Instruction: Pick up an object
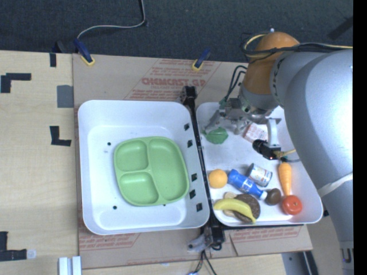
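Observation:
My gripper (221,124) is low over the back left corner of the right bin (312,211). Just under its tip lies a green rounded object (217,136), touching it or nearly so. I cannot see whether the object is held. Further forward in the same bin lie an orange (218,178), a blue bottle (245,183), a small can (261,175), a carrot (285,177), a red tomato (292,204), a banana (235,207) and a brown round thing (251,201).
A green divided plate (151,171) lies in the left bin (92,153). A white and red packet (252,132) sits beside the gripper. A black divider (195,148) separates the two bins. The large grey arm covers the right bin's far right side.

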Tool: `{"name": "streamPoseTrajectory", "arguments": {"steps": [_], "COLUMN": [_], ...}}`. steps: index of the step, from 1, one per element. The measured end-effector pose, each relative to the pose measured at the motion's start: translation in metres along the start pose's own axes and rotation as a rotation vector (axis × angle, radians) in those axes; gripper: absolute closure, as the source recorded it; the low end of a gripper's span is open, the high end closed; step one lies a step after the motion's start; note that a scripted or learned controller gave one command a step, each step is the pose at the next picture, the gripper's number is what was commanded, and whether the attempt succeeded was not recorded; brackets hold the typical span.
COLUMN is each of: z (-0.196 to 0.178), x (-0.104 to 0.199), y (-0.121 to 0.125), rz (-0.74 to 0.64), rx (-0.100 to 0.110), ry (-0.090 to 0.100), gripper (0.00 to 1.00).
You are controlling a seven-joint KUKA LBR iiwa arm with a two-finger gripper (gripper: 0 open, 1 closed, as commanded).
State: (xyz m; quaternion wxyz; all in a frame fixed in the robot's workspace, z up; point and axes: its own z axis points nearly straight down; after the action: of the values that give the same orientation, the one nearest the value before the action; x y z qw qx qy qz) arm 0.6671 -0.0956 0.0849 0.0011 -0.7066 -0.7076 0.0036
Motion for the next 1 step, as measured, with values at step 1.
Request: {"name": "streamPoseTrajectory", "arguments": {"steps": [1], "z": [0.0], "x": [-0.0018], "y": [0.0004], "rz": [0.0], "rx": [-0.002], "ry": [0.0], "gripper": [0.0]}}
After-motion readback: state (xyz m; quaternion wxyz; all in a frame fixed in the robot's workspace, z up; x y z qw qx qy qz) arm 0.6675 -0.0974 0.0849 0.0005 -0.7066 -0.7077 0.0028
